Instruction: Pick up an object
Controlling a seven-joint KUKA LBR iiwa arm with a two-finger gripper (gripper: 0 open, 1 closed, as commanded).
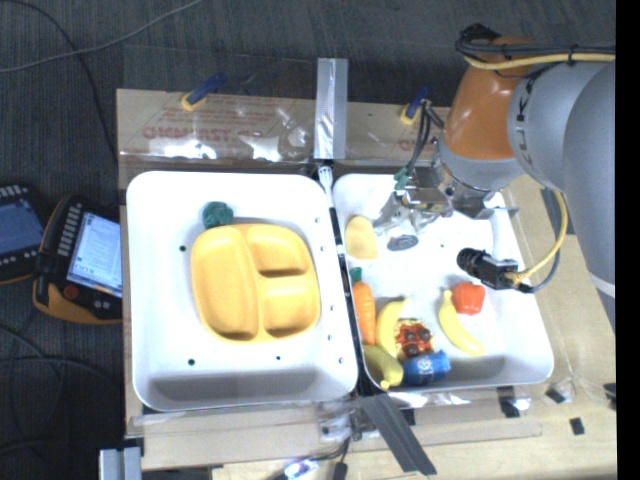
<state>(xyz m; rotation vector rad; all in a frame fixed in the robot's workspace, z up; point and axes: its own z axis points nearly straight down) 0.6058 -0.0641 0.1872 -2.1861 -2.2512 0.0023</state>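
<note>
The gripper [408, 216] hangs low over the far end of the right bin [530, 363]; the state of the jaws cannot be told here. Nearest candidate: the pale yellow object [360, 237] just beside it, against the bin's left wall. Recommended procedure: centre over that object, descend vertically, and close only once it sits between the jaws (the carrot [365, 311] lies near; avoid contact).
</note>
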